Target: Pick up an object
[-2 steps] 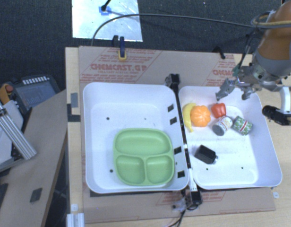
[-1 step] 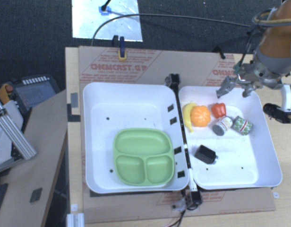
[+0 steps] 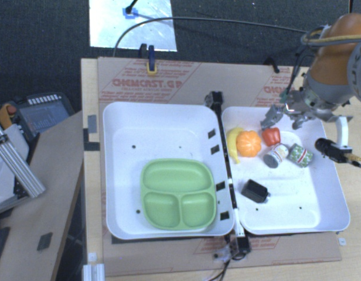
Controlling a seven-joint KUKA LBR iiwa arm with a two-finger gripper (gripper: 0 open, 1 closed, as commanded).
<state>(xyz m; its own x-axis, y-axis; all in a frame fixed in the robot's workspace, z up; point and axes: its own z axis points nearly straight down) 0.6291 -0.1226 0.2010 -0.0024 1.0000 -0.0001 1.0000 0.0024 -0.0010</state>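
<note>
Hanging over the far edge of the right bin (image 3: 327,215), the gripper (image 3: 284,117) has its two fingers spread apart, with nothing between them. One finger (image 3: 270,117) reaches down toward the red object (image 3: 271,136), stopping just short of it. The grey arm (image 3: 339,57) with its orange band comes in from the right, above the bin's far right corner.

The objects crowd the far half of this bin. The red object sits nearest the gripper. Just left of it is an orange ball (image 3: 248,144), touching a banana (image 3: 233,145) whose long axis runs from the far wall toward the near side, close beside the divider. Near the red object on the near side lies a small grey can (image 3: 275,156) on its side, its long axis slanting from near left to far right. Beside that is a green patterned can (image 3: 300,155), also tipped over. A black block (image 3: 255,191) lies apart, toward the middle.

The near half of the right bin is open floor. The left bin (image 3: 122,157) holds a green divided tray (image 3: 178,193) in its near part.
</note>
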